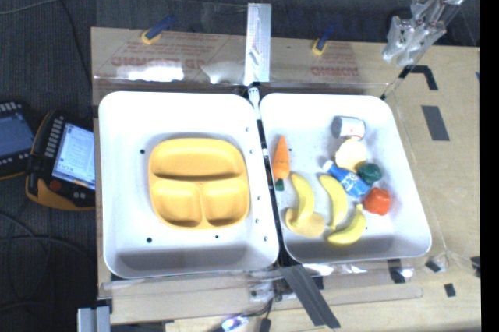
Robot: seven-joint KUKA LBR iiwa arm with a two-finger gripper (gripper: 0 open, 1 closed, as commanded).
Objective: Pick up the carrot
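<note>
We see the carrot (281, 157) lying untouched against the left wall of the right bin (405, 167) (bananas (323, 206) just beside it). Our gripper (405, 40) hangs beyond the bin's far right corner, fingers apart and empty; the whole pick remains.

The carrot (281, 157) lies along the left wall of the right bin (405, 159), close against the rim shared with the left bin (125, 167), so that side is tight. To its right and far side the bin floor is bare up to the small can (348, 126). At its near end a banana (301, 198) lies just beside it. Further right, more bananas (340, 206), a blue packet (348, 179) and a red pepper (377, 201) crowd together. A yellow divided tray (199, 182) fills the left bin's middle.
</note>
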